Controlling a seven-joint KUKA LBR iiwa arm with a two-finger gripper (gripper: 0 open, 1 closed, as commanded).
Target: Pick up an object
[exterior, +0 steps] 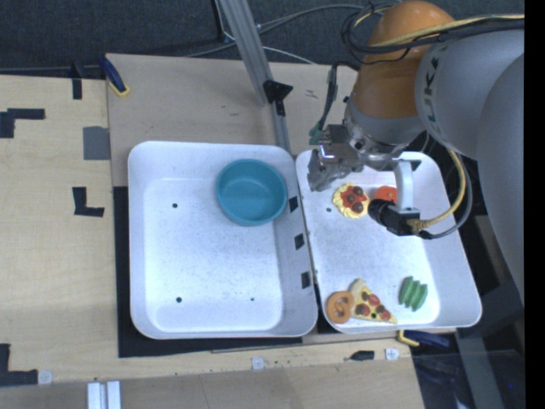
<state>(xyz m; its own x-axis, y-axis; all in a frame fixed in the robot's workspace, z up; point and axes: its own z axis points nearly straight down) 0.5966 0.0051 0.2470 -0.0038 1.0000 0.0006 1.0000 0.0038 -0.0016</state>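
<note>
Over the far left corner of the right bin (pixel 443 309), the gripper (pixel 328 170) hangs from the grey arm (pixel 473 75), just below the orange band (pixel 400 32) at the wrist. Whether anything is held cannot be told; its metal tip is seen from above against the white bin floor and the rim between the two bins.

Just beside the gripper, toward the arm's side, lies a small round yellow toy with red spots (pixel 350 200), close to the tip but not visibly between it. Touching that toy's far edge is a small orange-red piece (pixel 385 193), partly hidden by a white bracket and a black cable fitting (pixel 393 220) that hang off the wrist.

Farther from the gripper, at the near end of the same bin, a pizza slice toy (pixel 371 305) lies flat with a round orange ring-shaped toy (pixel 339 307) touching its left end. A green ridged toy (pixel 413 293) sits near them, apart, toward the bin's right side.

On the gripper's other side, across the rim, the left bin (pixel 170 305) holds a blue bowl (pixel 250 191), upright, in its far right part, near the gripper but apart from it.
</note>
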